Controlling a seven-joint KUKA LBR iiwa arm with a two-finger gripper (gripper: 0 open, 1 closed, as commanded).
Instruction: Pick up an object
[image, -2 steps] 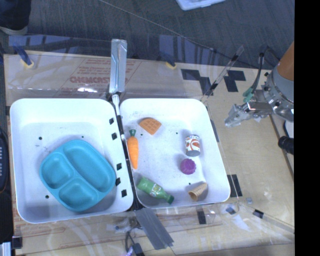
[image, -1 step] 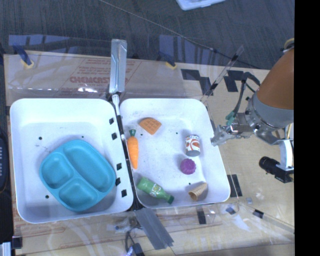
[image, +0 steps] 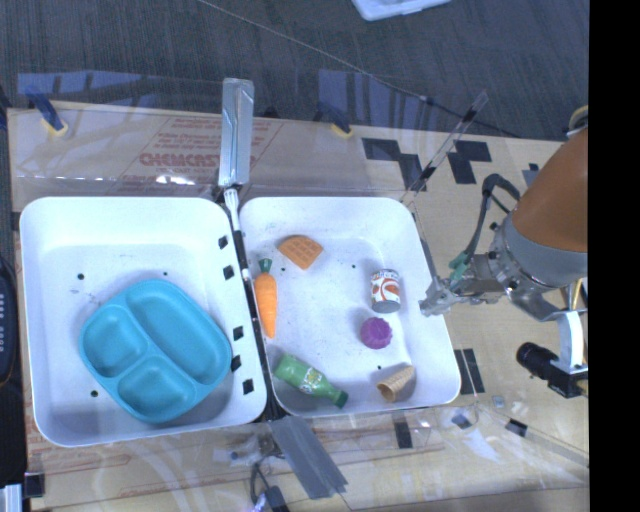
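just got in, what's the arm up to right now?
The KUKA arm is at the right side of the bench, its tool sitting at the right rim of the right bin, above no item. Nothing is between its fingers. In that bin lie a carrot, a waffle-like orange piece, a small can, a purple ball-like item, a green bottle and an ice cream cone. The left bin holds a blue divided plate.

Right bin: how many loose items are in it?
6 in the right bin: waffle, carrot, can, purple ball, green bottle, cone. None look hidden.
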